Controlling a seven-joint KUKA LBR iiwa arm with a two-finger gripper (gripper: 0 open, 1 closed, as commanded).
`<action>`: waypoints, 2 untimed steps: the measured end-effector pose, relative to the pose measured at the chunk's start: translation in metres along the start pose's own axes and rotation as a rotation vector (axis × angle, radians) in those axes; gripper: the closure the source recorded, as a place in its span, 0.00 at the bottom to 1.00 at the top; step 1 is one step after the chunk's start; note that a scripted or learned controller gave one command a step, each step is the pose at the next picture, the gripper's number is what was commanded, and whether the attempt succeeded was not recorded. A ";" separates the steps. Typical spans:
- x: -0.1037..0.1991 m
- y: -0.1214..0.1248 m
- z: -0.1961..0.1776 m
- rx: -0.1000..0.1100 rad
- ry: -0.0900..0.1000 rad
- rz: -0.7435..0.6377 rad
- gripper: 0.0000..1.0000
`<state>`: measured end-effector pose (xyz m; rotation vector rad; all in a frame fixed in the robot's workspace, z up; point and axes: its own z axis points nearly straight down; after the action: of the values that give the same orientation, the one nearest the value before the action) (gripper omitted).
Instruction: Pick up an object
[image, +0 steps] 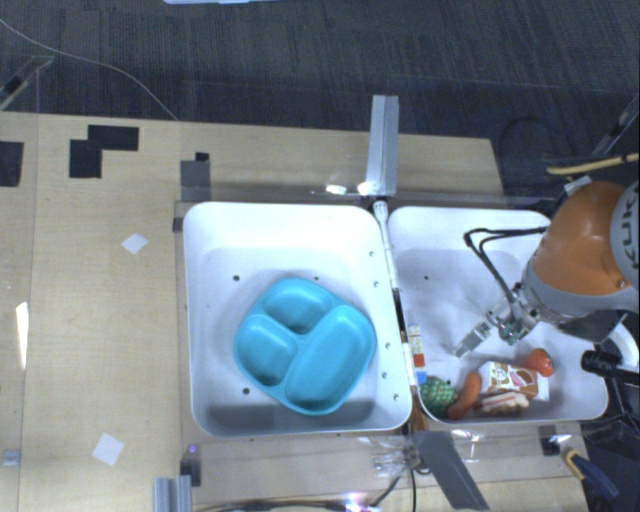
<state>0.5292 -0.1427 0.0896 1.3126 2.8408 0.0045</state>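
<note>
Toys crowd the near edge of the right bin (440, 240): a small carton (510, 385) printed in white, red and brown lying flat, a carrot (466, 394) slanting beside it, a green broccoli-like piece (434, 391) touching the carrot's lower end in the bin's corner, and a red tomato-like ball (540, 361) just beyond the carton's far end. Any of these would serve as the object to lift.

They look like hollow plastic play food, so I judge them light, rigid and fairly slick. The carton seems the easiest take, with flat parallel sides to pinch across its narrow width. The carrot is tapered and would best be gripped across its thick middle, though it is crowded by its neighbours. The ball is likely to roll or squirt out of a pinch.

The claw (478, 340) hangs above the bin floor, just up and left of the carton, with a slim silver finger (470, 343) angling toward the bin's middle. Whether its fingers are apart or together I cannot tell from this slant, and nothing shows between them.

The left bin (210, 300) holds a blue divided plate (305, 345), well apart from the claw. Both bins rest on the pale wooden desk (90, 300).
</note>
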 end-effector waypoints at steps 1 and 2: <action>-0.024 0.079 0.002 -0.001 0.003 0.092 0.00; -0.051 -0.033 0.001 0.003 -0.001 0.105 0.00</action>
<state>0.5369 -0.2028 0.0888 1.4601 2.7685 0.0007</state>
